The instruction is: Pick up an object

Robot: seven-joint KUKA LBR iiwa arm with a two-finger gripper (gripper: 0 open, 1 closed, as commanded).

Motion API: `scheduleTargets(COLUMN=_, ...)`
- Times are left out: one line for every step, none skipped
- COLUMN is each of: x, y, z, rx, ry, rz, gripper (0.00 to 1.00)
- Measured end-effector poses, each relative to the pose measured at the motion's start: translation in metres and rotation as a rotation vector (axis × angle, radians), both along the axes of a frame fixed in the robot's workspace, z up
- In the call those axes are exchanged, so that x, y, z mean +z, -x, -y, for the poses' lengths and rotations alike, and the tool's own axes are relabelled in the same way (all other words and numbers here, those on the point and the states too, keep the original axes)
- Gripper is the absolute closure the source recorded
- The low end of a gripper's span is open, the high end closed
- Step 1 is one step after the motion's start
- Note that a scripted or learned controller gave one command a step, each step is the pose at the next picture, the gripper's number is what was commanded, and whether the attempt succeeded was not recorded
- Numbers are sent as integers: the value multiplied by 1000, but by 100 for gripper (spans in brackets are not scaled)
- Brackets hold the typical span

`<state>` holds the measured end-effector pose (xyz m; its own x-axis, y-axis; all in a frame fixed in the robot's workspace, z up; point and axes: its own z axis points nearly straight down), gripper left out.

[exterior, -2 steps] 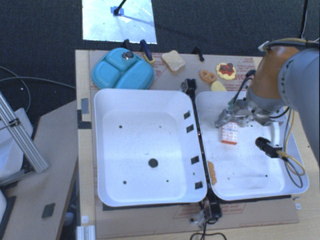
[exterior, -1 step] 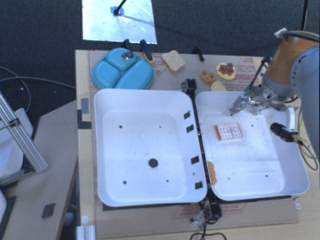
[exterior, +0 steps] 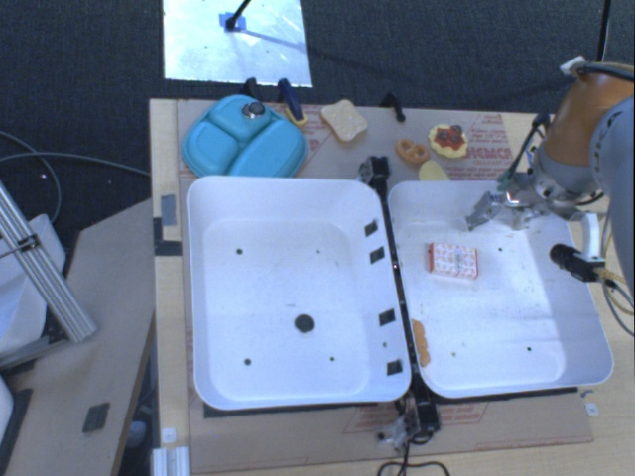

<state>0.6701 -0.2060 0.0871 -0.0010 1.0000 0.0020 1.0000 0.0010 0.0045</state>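
A small red-and-white patterned packet (exterior: pixel 452 260) lies flat in the upper middle of the right bin (exterior: pixel 516 365). An orange, elongated piece (exterior: pixel 420 342) rests against that bin's left wall. A small dark round object (exterior: pixel 304 322) sits on the floor of the left bin (exterior: pixel 258 266). My gripper (exterior: pixel 493 207) hangs over the back of the right bin, up and to the right of the packet and apart from it. Nothing shows in its grasp.
Behind the bins lie a blue divided plate (exterior: pixel 243 139), a toy bread slice (exterior: pixel 344 120), a pretzel (exterior: pixel 412 150), a small tart (exterior: pixel 448 139) and a yellow piece (exterior: pixel 433 172). A black part of the arm (exterior: pixel 575 261) overhangs the right bin's right side.
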Motion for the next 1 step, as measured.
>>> scheduleTargets(x=29, y=0, z=1, rx=0, ry=3, rz=1, gripper=0)
